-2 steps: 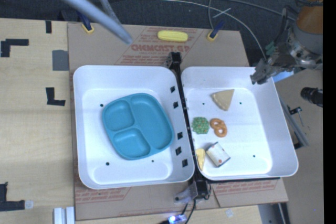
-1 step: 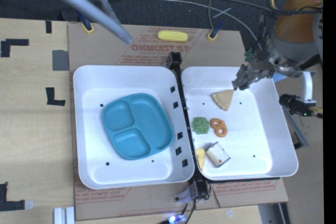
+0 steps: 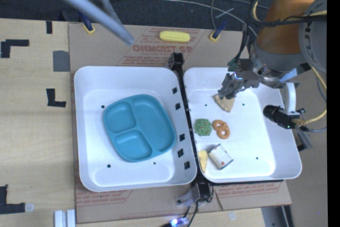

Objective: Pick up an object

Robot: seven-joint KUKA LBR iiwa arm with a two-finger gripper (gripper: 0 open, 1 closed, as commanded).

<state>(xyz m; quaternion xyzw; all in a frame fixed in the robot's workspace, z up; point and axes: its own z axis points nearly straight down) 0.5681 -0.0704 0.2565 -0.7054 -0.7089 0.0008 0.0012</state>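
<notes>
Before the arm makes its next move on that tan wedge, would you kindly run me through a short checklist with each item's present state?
1. Gripper over the right bin: ok.
2. Gripper at the tan wedge: ok, right above it.
3. Wedge between the fingers: cannot tell.
4. Wedge apart from pretzel and green piece: ok.
5. Blue tray in the left bin, out of the way: ok.

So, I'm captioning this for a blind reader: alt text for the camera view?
The end effector sits over a tan wedge in the right bin, near a pretzel and green ball; the left bin holds a blue tray.
</notes>
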